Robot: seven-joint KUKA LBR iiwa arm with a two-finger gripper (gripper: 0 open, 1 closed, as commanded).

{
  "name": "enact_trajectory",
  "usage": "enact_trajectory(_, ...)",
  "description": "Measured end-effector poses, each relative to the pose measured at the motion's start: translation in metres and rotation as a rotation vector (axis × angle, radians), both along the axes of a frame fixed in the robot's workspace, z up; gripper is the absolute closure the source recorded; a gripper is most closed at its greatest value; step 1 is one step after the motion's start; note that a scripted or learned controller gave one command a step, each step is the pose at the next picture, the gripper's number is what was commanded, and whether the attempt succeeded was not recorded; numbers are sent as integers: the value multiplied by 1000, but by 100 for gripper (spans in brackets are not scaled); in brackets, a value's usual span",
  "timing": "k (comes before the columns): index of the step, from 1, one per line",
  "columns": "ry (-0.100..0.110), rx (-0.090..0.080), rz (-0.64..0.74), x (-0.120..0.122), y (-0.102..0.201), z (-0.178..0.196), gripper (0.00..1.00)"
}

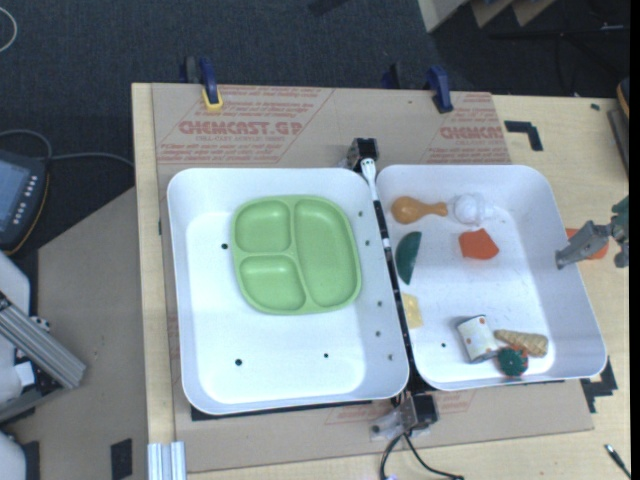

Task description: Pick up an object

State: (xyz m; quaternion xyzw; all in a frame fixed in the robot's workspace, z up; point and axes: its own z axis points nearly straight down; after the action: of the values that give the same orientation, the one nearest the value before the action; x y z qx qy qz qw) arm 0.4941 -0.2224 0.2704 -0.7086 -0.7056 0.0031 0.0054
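Observation:
My gripper reaches in at the far right, over the right rim of the right bin, and no object lies under it. Inside that bin, along the back, are an orange-brown drumstick shape, a white lumpy piece and an orange-red block. A dark green leaf-shaped piece and a small yellow piece sit by the left wall. Near the front are a white cup, a tan bread-like piece and a small teal ball.
The left bin holds a light green divided plate. Both bins rest on a cardboard-covered bench held by blue clamps at the back. A black divider strip runs between the bins.

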Motion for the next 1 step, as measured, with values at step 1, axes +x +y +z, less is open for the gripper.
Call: enact_trajectory(1, -12, -4, 4, 2, 1, 6, 0)
